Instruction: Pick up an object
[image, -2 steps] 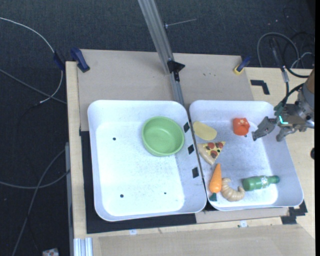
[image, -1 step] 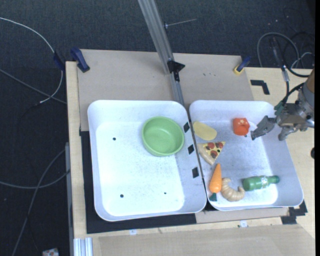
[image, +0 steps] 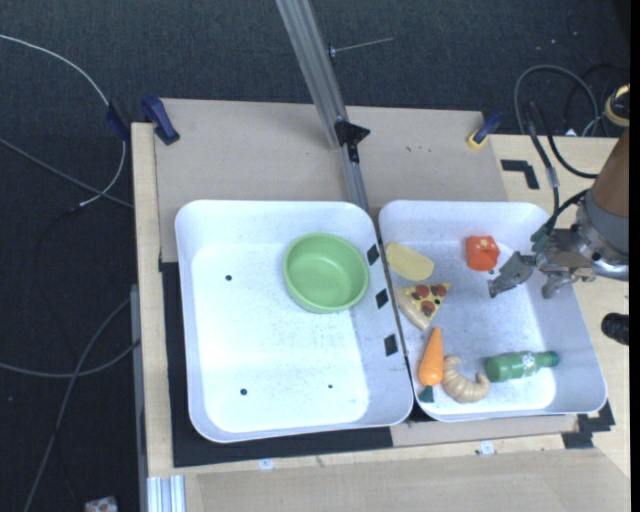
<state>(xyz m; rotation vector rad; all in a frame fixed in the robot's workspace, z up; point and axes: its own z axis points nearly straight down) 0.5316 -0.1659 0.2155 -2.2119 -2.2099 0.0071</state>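
Red toy pepper (image: 481, 252) sits upper centre of right bin (image: 570, 330), just left of gripper (image: 530, 277). Gripper spread wide, holding nothing. Pepper judged light, stiff, smooth; grip across flat sides.

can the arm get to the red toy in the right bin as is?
Probably yes. The end effector sits just right of the red toy, with bare bin floor between them and no other item crowding it.
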